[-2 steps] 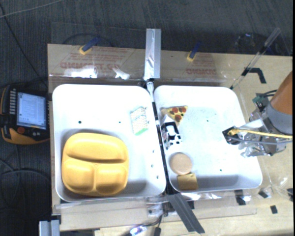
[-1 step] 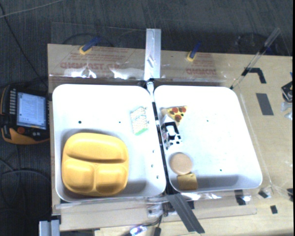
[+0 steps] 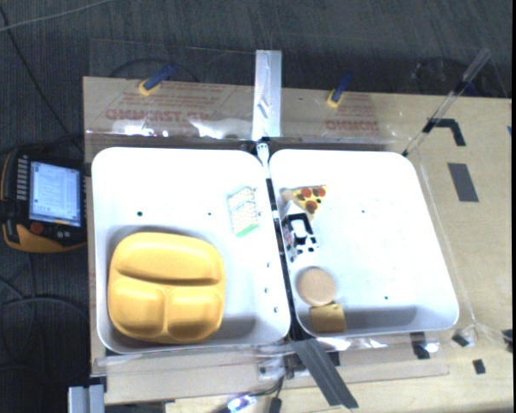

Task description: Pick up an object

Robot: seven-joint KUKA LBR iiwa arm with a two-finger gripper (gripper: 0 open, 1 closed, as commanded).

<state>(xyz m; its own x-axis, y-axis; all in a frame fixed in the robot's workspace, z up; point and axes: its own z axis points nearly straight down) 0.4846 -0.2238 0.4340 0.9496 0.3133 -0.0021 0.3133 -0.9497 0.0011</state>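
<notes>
Lying along the right bin's [image 3: 413, 231] left wall, pizza [image 3: 309, 198], disc [image 3: 316, 285]; gripper's state cannot be told.

Cannot call the arm's pose or the wrist's angle from up here right now; cannot tell the jaws' state either.

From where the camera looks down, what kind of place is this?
Probably a robot lab's test bench, not a kitchen. Two shallow white bins, left bin and right bin, hold toy-like items such as a yellow bread-shaped block, and a handheld control screen rests on the dark carpet beside cables.
</notes>
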